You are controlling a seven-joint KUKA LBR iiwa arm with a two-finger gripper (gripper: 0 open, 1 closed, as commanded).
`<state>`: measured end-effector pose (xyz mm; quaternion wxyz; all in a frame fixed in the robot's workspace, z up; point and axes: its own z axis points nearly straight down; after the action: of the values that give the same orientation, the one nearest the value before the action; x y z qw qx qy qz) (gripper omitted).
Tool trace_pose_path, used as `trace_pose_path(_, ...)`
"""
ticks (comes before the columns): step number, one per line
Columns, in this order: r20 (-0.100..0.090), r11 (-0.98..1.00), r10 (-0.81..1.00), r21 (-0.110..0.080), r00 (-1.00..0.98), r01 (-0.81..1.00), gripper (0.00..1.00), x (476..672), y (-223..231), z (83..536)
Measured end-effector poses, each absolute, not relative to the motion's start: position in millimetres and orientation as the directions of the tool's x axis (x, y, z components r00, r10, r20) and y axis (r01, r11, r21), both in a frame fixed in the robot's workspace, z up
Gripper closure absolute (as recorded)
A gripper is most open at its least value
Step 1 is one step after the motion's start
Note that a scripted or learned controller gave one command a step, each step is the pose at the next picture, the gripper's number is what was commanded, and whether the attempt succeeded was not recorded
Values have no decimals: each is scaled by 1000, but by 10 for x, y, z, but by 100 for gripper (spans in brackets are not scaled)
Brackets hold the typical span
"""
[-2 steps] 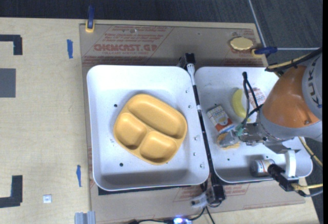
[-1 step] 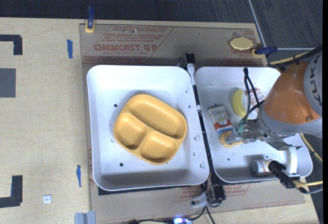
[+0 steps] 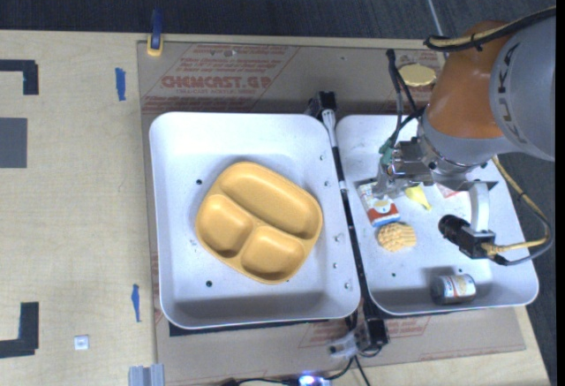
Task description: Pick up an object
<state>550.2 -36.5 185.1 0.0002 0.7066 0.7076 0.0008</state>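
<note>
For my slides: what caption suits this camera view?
KUKA arm's tool low in right bin among small items; yellow divided tray in left bin.

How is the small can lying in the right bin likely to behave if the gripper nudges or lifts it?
The can lies on its side near the right bin's front edge, so a nudge would probably set it rolling. Its shiny rounded wall looks stiff but may be slippery between fingers. It looks small, so probably light.

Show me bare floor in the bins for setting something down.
Left bin: bare strips all around the yellow tray. Right bin: bare between waffle and can. Crowded around the gripper and carton.
</note>
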Motion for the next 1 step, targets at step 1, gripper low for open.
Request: trace_pose_path(1, 0, 2, 1000, 0, -2, 1000, 0, 5499, -369, 1848)
